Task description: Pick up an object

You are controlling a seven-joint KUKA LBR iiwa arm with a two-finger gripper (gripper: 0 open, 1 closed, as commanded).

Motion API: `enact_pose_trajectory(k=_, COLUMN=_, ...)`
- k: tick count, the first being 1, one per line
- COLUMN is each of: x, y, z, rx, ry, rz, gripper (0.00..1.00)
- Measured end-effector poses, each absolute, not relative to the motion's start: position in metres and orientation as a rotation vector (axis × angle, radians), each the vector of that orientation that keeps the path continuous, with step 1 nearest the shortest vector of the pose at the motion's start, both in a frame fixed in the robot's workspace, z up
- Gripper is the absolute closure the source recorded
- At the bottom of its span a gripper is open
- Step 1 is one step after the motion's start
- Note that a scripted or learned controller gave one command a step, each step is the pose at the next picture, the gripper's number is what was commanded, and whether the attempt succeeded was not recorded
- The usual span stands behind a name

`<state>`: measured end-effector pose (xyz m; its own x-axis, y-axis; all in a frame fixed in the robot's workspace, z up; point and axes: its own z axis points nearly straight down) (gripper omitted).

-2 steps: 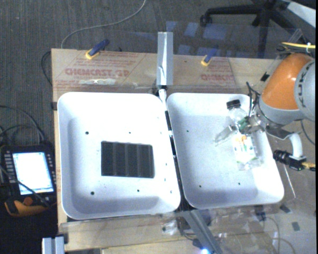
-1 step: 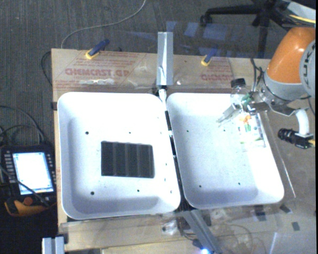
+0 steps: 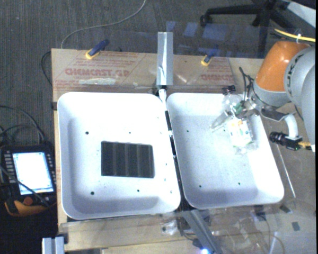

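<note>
Dark ribbed tray in left bin, tool over right bin, grip state unclear

The arm is cut off by the right edge. The end effector is translucent against the right bin; its outline is indistinct. The tabletop front is cut off at the bottom edge. The pendant screen is washed out, unreadable.
</note>
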<state>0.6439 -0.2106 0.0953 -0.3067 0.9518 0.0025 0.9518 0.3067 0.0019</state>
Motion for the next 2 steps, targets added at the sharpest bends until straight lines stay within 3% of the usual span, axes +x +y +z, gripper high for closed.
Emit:
enact_pose_trajectory(k=1, x=0.644, y=-0.209, z=0.105, rx=-1.847, ry=-2.541, rz=-0.005, gripper=1.0)
enact_pose_trajectory(k=2, x=0.655, y=-0.16, z=0.176, rx=-1.941, ry=-2.471, rz=0.001, gripper=1.0)
